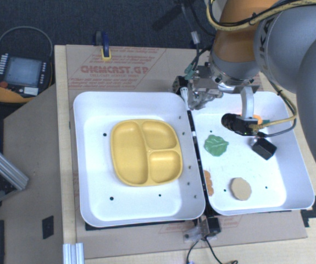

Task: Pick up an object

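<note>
Nearest, in the right bin (281,175): one tan round disc (240,188), lying flat close to the near wall. Just left of it, hard by the wall next to the other bin, one small orange-brown scrap (208,183) — too small to name. Further in, one green crinkled piece (216,145), perhaps a toy leaf, apart from both disc and scrap. Three small things counted in that bin.

Alongside, in the left bin (92,164): one yellow plate (145,150), divided into three compartments, sitting flat about mid-bin. Two bins in all, rims touching down the middle.

Farthest, over the right bin's far left corner, just beside the meeting rims: one gripper (201,97), hanging below the grey arm (295,43) and its orange band (245,10). Open or closed — cannot tell from this slant. Well apart from the disc and the scrap, nearer the green piece yet not touching it.
</note>
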`<state>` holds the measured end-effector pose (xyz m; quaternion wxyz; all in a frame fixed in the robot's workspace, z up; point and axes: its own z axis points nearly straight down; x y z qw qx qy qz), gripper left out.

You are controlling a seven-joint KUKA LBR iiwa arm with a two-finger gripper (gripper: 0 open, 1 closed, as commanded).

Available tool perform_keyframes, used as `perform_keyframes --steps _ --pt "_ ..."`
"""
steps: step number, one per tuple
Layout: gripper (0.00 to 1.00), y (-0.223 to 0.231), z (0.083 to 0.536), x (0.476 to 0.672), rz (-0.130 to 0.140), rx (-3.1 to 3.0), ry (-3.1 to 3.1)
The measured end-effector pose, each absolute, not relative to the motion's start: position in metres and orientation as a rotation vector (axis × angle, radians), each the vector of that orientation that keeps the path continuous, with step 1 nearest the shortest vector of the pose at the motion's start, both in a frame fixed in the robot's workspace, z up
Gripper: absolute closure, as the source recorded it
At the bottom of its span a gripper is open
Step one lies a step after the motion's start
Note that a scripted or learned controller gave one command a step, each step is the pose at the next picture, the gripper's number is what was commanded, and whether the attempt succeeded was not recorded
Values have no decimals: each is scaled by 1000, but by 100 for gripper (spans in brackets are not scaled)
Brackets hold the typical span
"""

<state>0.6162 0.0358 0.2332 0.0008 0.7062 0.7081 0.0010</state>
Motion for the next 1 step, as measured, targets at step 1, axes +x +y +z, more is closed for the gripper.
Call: perform_keyframes --steps 1 --pt "100 77 224 629 2 2218 2222"
